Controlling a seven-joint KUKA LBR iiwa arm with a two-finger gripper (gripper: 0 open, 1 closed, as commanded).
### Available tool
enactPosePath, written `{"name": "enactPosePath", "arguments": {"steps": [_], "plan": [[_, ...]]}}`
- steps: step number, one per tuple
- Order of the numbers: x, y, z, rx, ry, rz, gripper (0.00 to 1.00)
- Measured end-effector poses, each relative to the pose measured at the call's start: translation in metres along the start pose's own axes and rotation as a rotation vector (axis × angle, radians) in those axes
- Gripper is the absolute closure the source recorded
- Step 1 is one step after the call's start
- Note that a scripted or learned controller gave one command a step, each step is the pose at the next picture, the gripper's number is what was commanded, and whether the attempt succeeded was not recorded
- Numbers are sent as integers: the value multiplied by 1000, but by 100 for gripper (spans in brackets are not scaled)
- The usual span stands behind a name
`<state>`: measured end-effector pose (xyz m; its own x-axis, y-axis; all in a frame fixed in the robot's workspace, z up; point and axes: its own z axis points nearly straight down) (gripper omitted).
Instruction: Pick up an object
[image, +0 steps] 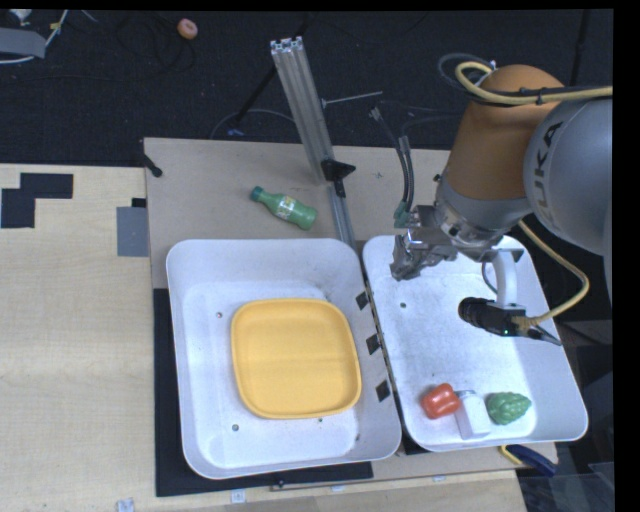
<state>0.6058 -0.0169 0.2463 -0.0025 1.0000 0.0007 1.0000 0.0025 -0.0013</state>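
Observation:
My gripper (403, 262) hangs over the far left corner of the right bin (560, 400), above bare white floor. Nothing shows under or in it. At the near end of that bin lie a red pepper-like toy (439, 401), a green lumpy toy (508, 407) and a small white block (470, 418) between them, all well in front of the gripper. A yellow square plate (295, 356) lies flat in the middle of the left bin (190, 270).
A small green bottle (283, 206) lies on the bench behind the left bin, outside both bins. A slanted aluminium post (308, 105) rises just behind the gap between the bins, close to the gripper's left.

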Motion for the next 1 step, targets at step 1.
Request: {"name": "enactPosePath", "arguments": {"steps": [1], "plan": [[44,-15,10,0,0,0,100]]}}
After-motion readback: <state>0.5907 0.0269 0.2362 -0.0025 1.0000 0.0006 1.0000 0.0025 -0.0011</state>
